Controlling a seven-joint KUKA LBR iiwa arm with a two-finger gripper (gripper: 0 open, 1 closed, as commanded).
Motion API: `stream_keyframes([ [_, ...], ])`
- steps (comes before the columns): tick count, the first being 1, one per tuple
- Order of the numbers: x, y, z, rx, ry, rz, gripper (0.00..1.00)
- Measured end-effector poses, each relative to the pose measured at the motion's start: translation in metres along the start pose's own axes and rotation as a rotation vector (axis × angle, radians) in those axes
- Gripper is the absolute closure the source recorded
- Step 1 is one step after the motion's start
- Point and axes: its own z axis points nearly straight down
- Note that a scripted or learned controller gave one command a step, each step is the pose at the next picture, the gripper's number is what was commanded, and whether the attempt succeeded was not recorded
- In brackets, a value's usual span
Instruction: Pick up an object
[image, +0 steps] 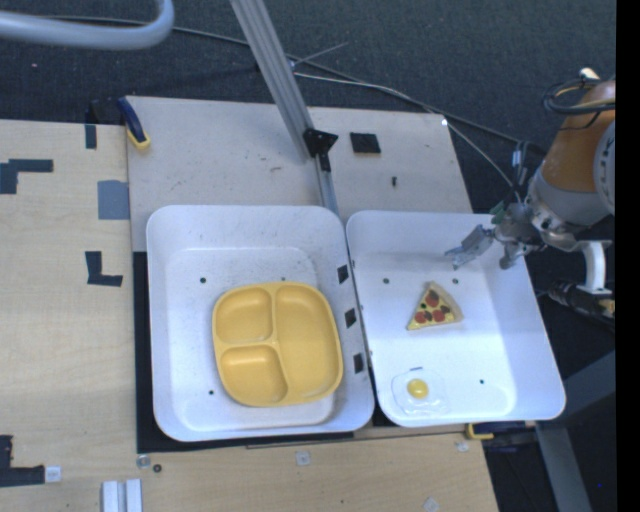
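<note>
Task is barely underway as far as this shot shows: nothing is being lifted yet. The arm (575, 160) is reaching in from the right w/ its pincer (483, 247) hanging over the upper right part of the right bin (520, 330), near the bin's far-right rim. The pincer's fingers are looking spread apart, w/ nothing sitting between them, so it's reading as released & carrying nothing. Possible targets are all lying loose: a pizza slice toy (434, 308) is resting flat on the right bin's floor, roughly mid-bin, below & a bit left of the pincer, near but clearly apart from it; a fried egg toy (417, 389) is lying nearer the front edge of the same bin, well apart from the pincer. A yellow divided plate (277, 343) is sitting in the left bin (180, 300), across the divide, far from the pincer. Judging by position, the pizza slice is looking like the closest candidate. What's left is basically everything: lining up over an item, coming down, closing on it, lifting it clear of the bin. The slice is thin & flat, so I'm expecting a tricky grip.
</note>
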Motion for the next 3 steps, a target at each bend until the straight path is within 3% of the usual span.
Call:
stream_keyframes([
  [1, 0.004, -0.010, 0.057, -0.001, 0.000, -0.001, 0.00],
  [2, 0.003, -0.008, 0.072, -0.012, -0.005, -0.001, 0.00],
  [3, 0.004, -0.006, 0.060, -0.016, -0.005, -0.003, 1.00],
])
